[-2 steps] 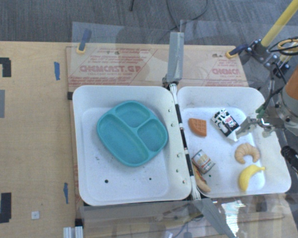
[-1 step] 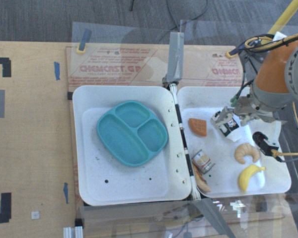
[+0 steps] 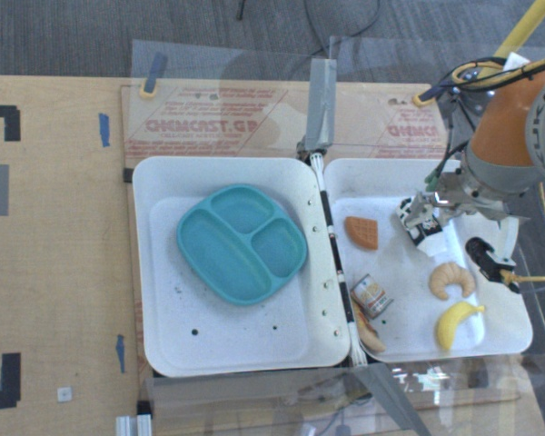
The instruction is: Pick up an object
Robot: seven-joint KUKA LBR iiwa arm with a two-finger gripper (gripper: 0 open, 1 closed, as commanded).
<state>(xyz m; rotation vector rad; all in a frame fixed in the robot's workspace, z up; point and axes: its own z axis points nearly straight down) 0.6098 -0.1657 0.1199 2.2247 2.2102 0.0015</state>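
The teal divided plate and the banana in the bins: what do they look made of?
The teal divided plate looks like moulded plastic or silicone: one even colour, rounded compartment walls, matte surface. The banana looks like a plastic toy: uniform bright yellow, smooth, faint sheen. Neither can be confirmed from this view.

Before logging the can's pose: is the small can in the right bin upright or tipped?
Tipped. The can lies on its side on the right bin's floor, its labelled wall facing up.
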